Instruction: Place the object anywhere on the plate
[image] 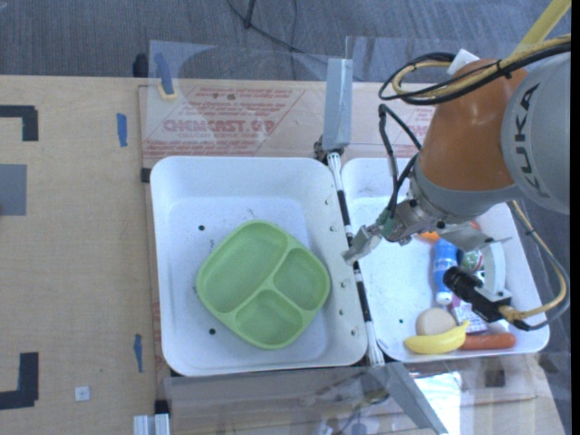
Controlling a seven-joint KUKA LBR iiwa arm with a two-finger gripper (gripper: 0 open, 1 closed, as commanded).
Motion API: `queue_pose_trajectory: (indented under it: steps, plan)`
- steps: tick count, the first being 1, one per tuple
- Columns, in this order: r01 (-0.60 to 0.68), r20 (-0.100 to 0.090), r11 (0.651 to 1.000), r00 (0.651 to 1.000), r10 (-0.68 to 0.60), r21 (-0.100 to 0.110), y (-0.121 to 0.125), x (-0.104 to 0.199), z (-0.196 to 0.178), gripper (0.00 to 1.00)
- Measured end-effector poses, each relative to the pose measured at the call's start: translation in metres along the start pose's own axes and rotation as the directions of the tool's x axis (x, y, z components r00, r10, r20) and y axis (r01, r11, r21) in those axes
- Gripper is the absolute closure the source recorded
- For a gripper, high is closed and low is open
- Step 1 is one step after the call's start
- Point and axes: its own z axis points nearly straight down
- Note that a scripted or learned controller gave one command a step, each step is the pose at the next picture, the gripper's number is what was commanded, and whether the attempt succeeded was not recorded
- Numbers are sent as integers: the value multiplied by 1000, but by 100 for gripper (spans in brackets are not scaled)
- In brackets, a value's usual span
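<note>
Plate (263, 285), green and three-part, lay in the left bin (172, 188) at frame centre. Pincer (365, 241) hung over the right bin's (390, 297) left edge; its opening could not be told. Banana (435, 340), carrot (489, 341) and bottle (444, 265) lay at lower right.

Two bins are set side by side on the bench (82, 243). The plate (263, 284) lies in the left bin (177, 184), toward its near right part. In the right bin (390, 288), a banana (435, 340), a carrot (489, 341), a round item (436, 320) and a bottle (444, 265) are gathered at the near right corner. The gripper (362, 240) is placed over the right bin's left edge, beside the divide.
</note>
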Motion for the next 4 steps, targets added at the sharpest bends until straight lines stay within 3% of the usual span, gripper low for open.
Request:
queue_pose_trajectory:
  steps: [1,2,3,4]
  plan:
    - [2,2,1000,1000,-2,-3,1,0,-10,100]
    - [-20,0,1000,1000,20,0,2,-8,-60,100]
    - [122,2,993,993,-122,-2,-4,-63,-146,100]
    - [134,0,991,991,-134,1,-107,-212,-98,100]
